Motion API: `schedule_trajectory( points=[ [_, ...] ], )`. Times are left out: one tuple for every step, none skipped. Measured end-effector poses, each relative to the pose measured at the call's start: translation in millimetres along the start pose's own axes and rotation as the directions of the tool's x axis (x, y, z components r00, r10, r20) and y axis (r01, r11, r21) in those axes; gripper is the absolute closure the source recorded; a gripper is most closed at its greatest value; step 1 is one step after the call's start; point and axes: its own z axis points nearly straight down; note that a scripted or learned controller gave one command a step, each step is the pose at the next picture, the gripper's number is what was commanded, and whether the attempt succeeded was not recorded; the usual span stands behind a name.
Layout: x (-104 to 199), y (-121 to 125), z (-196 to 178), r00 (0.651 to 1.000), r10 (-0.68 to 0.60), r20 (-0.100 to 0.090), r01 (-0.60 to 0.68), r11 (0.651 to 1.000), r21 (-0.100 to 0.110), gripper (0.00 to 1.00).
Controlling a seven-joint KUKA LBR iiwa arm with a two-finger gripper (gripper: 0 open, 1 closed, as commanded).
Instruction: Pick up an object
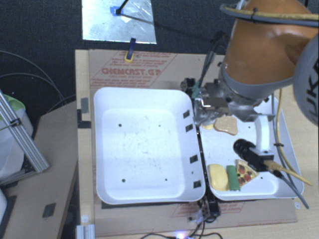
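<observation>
A: Where is the gripper [203, 108] sitting?

B: It is hanging low over the far left corner of the right bin [219, 148], close to the wall that this bin shares with the left bin [139, 143]. The arm [264, 39] is reaching in from the right and is covering much of that bin's far end.

A: Is it gripping anything?

B: I cannot tell. The wrist is hiding the working end, so whether it is released or clenched is not showing, and nothing is showing as held.

A: What is lying nearest to it?

B: A tan bread slice [226, 126] is lying flat on the bin floor just beside the gripper, on its right. Whether the two are touching, I cannot tell.

A: And the other things it could pick?

B: They are lying along the near wall of the same bin, well apart from the gripper. A yellow piece [218, 177] is sitting at the left, a green piece [233, 178] is pressing against its right side, and a pizza slice [246, 172] is lying just right of the green one.

A: What is lying under the bins?

B: A cardboard sheet [132, 71] with red print is lying beneath both bins, and a silver sheet [119, 14] is lying beyond it.
</observation>
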Motion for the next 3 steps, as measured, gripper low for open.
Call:
schedule_trajectory(
  points=[
    [4.6,22.2,-124.3,1.0,0.004,-0.003,-0.004,1.0,-0.019,1.0],
    [93.7,0.5,-53.1,1.0,-0.003,0.0,0.003,1.0,0.003,1.0],
    [88.5,2.8,-68.2,1.0,0.0,-0.001,0.0,1.0,-0.005,1.0]
  ],
)
